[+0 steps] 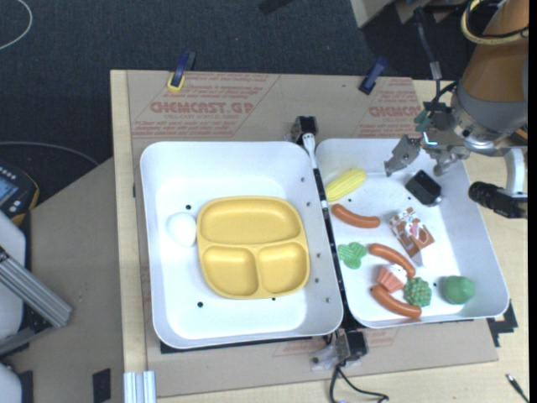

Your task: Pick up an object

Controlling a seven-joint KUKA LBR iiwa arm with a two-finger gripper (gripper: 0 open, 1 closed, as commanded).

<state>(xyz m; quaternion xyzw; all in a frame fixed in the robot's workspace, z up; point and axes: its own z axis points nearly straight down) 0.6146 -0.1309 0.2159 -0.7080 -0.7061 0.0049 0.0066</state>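
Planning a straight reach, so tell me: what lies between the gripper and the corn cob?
In the camera view, bare white bin floor separates the gripper from the corn cob.

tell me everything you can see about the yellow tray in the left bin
The yellow tray looks like moulded plastic, a rounded rectangle with three compartments: one wide along the far side, two smaller along the near side. It lies flat, slightly rotated, near the middle of the left bin. A white egg sits against its left edge.
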